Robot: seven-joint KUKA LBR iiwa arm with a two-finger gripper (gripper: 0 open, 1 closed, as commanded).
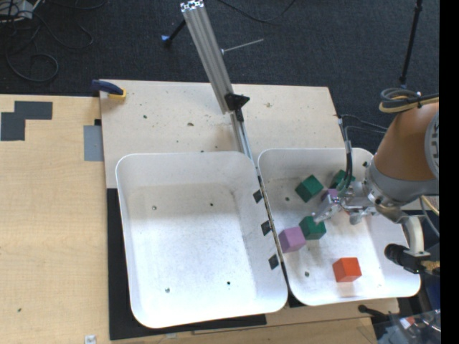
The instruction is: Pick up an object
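The fingers [320,219] of the KUKA arm's gripper are lowered into the right bin [387,287], their metal tips just above and touching the upper edge of a dark green cube [313,228]; whether they are spread or closed, and whether the cube is actually between them, cannot be told from this slanted overhead view. Immediately left of and below that cube, a purple cube [292,239] sits near the bin's left wall, the two blocks touching or nearly so. A second green cube [310,188] lies apart, higher in the bin, and another green block [339,180] with a small purple piece [332,193] beside it is partly hidden behind the gripper body. An orange-red cube [347,269] rests alone toward the bin's near edge, well apart from the rest.

Behind the fingers, the grey wrist widens into the arm's orange band [405,145], entering from the right. The left bin [136,192] adjoins the right one, with small black clips [266,228] along the shared wall. Both bins stand on a pale, speckled bench [172,117]; an aluminium rail [209,52] topped by a checkered marker slants across it down to the seam between the bins. A blue-and-yellow clamp [109,88] grips the bench's far left corner. A light wooden surface [50,228] extends to the left, dark carpet with cables beyond.
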